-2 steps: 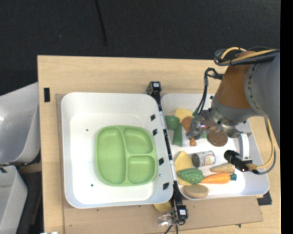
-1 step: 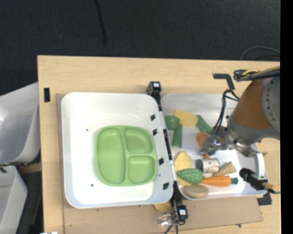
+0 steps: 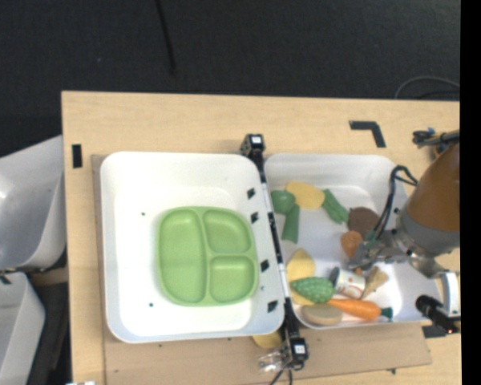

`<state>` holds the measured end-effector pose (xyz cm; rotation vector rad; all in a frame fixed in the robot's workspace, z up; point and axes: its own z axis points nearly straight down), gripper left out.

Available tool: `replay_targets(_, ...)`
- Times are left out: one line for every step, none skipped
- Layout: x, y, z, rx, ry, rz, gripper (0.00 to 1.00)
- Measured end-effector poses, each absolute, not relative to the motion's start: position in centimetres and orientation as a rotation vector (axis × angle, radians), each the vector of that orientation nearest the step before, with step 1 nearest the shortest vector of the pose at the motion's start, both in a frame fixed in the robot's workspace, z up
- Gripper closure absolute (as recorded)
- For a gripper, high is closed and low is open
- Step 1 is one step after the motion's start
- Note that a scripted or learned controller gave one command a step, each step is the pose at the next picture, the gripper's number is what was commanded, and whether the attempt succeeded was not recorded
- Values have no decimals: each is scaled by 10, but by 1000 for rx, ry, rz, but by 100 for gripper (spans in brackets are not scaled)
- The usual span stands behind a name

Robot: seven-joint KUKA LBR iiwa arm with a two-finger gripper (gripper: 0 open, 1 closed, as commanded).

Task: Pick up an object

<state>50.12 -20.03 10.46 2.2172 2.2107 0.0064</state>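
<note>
A dark floor surrounds the pale wooden counter [image 3: 184, 123], which carries two white bins side by side. The left bin [image 3: 124, 215] holds a green divided plate [image 3: 207, 255]; the right bin [image 3: 337, 171] holds toy foods, among them a carrot [image 3: 354, 308]. The gripper [image 3: 367, 257] hangs low over the right bin's toys near a brown piece [image 3: 362, 217]; whether it is spread or pinching cannot be told.

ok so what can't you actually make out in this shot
- Tool, camera view: small and dark against the clutter in the right bin; open, shut or holding something, I cannot tell.
- Arm: cut off by the right edge.
- Yellow item at the bench's front: mostly hidden under the left bin rim.
</note>
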Motion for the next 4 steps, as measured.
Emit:
replay_targets(491, -62, 206, 2204, 2232, 13, 100)
replay_targets(490, -97, 222, 2221, 2218, 0, 100)
replay_targets(519, -42, 242, 2211, 2228, 3, 100)
replay_targets(490, -38, 305, 2215, 2223, 5, 100)
